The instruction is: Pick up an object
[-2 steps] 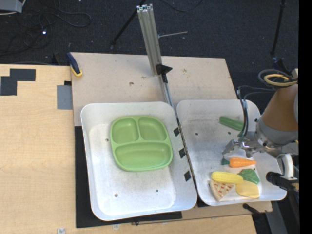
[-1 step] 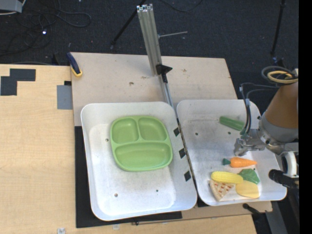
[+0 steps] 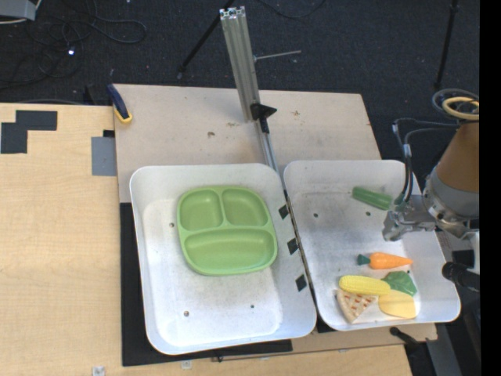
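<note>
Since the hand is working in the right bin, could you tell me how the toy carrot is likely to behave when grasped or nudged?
The toy carrot looks like smooth moulded plastic, so probably stiff, light and a little slippery. Its tapered, rounded body lies flat on the right bin, so a sideways push may roll or spin it. The hand hovers just above it.

Hand (image 3: 397, 225) seemingly above carrot (image 3: 387, 261)
</note>
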Tool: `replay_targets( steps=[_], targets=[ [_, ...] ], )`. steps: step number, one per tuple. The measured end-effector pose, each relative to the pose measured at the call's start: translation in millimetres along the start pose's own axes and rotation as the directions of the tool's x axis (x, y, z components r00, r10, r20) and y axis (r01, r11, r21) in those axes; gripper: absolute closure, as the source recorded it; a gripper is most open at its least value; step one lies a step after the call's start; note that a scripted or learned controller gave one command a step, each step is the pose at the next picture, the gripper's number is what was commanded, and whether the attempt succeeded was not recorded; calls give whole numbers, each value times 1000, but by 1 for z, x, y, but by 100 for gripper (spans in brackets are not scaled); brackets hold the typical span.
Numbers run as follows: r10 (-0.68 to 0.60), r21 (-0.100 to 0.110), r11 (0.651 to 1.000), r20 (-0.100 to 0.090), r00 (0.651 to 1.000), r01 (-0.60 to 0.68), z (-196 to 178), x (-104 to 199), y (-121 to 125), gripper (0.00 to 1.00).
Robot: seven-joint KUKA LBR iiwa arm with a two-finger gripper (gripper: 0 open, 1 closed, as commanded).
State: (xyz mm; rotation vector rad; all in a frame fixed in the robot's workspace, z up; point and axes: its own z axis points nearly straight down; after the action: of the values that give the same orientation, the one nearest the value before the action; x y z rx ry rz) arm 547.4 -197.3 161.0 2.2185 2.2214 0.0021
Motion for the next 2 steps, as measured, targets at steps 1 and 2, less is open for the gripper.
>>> replay_targets(
  steps=[1, 2],
  targets=[
    [0, -1, 1000, 1, 1000, 0, -46, 0, 9, 100],
    [0, 2, 1000, 0, 1000, 0, -61, -1, 9, 100]
  ],
)
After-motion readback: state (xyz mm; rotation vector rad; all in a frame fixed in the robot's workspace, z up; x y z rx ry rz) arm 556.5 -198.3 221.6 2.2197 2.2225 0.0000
